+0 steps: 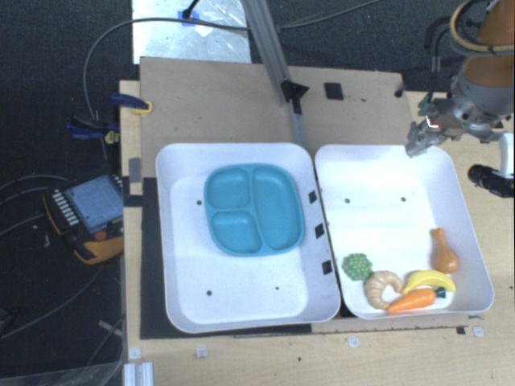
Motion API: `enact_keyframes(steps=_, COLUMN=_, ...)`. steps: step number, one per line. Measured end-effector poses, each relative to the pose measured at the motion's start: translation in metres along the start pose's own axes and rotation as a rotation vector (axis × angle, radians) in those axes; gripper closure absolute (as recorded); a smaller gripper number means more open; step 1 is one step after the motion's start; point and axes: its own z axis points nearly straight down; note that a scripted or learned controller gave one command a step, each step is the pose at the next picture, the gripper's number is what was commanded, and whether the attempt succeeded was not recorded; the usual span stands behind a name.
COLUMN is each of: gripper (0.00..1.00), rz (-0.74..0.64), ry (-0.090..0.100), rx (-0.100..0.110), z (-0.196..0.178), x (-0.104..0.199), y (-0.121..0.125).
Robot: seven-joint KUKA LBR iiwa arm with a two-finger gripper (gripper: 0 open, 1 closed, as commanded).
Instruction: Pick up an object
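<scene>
a: pincer (418, 141) up at about 2 o'clock, over the far rim of the right bin (378, 175). can't tell how wide it stands, too small and blurred; nothing seen in its hold.

b: and the things to pick? all heaped at 5 o'clock, near corner of that same bin: carrot (411, 300), banana (430, 280), croissant (381, 285), a green broccoli (356, 265), and a drumstick (442, 252) just above the banana. well apart from the pincer.

a: left bin (181, 240) holding just a blue divided plate (254, 208), near the frame's middle.

b: likely troubles, judging from this?

a: crowding, mostly. carrot, banana and croissant touching or overlapping, so closing on one could catch two, or nudge a neighbour and slip off. rounded, smooth shapes too, prone to squirting out of a pinch.

b: also tucked against the bin's near wall and corner. coming down there risks striking the rim, or pushing a piece up the slope instead of gripping it.

a: drumstick and broccoli standing a bit freer, probably the safer picks.

b: any writing or brand to read?

a: none legible. small gadget with a screen (88, 207) off the counter (225, 103) at 9 o'clock, too blurred to read.
</scene>
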Motion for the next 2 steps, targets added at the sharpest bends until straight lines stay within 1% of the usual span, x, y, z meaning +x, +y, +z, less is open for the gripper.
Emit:
enact_keyframes(steps=1, gripper=1.0, rz=0.0, ry=0.0, rx=0.003, z=0.006, x=0.041, y=-0.013)
enact_keyframes(steps=2, gripper=1.0, rz=0.0, ry=0.001, rx=0.004, z=0.0, x=0.082, y=-0.033)
